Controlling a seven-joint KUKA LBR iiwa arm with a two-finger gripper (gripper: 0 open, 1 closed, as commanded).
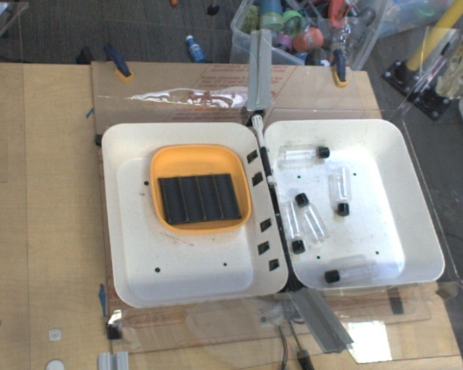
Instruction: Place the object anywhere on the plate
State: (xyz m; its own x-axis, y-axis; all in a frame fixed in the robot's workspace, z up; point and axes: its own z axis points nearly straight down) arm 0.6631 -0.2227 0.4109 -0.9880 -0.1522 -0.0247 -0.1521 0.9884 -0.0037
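Observation:
An orange plate (201,160) with rounded corners lies in the left white bin (131,230). A black ribbed slab (199,199) rests on the plate's middle. Several clear plastic vials with black caps lie scattered in the right white bin (401,206). One vial (299,156) is near that bin's back. Another vial (340,183) lies toward the middle. Two vials (310,220) lie side by side near the divider. One more vial (356,271) rests along the front wall.
A divider with black tabs (264,206) runs between the two bins. A grey metal bar (258,68) stands behind them. A clear tub of colourful toys (316,10) sits beyond the bench at the back.

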